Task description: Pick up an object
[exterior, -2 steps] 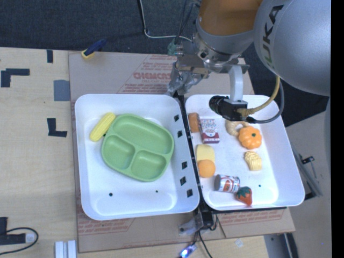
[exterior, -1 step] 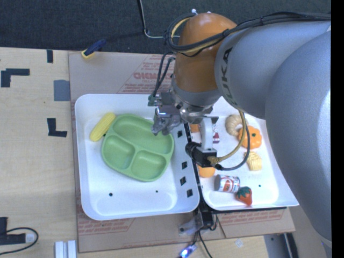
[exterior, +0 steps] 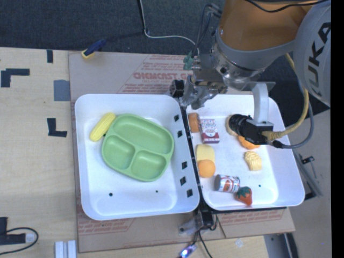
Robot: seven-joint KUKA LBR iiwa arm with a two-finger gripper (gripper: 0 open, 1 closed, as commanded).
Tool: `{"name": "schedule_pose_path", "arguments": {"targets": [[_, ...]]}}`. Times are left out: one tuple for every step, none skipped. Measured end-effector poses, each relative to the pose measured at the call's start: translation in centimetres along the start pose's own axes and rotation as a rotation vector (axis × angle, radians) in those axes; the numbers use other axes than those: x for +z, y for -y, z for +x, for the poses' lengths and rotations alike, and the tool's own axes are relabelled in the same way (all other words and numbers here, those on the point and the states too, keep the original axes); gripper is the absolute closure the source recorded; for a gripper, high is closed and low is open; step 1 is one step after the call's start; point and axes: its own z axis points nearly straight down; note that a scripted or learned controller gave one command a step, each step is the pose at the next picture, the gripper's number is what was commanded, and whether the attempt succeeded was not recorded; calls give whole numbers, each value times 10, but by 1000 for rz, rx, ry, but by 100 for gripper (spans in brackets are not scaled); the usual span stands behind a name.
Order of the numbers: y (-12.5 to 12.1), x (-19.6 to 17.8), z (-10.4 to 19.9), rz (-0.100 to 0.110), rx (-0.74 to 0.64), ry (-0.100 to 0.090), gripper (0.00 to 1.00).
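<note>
you're seeing the gripper (exterior: 194, 93) hanging over the right bin's (exterior: 285, 195) far-left corner, just above a red carton (exterior: 209, 131) at that bin's left edge; whether its fingers are parted, you cannot tell. the carton's print is too small to read. "kuka" is showing on the arm (exterior: 322, 42). open floor is lying along the left bin's (exterior: 88, 198) near edge, beside the green tray (exterior: 138, 147).

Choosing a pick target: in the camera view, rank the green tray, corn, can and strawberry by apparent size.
1. green tray, by far the largest
2. corn
3. can
4. strawberry
The can and strawberry look close in size, so their order is unsure.
</note>
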Motion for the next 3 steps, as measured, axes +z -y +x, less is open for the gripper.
{"name": "schedule_pose_path", "arguments": {"targets": [[15,43,80,21,-8,5,100],[13,31,76,19,-3,6,100],[13,21,76,20,-5,7,100]]}}
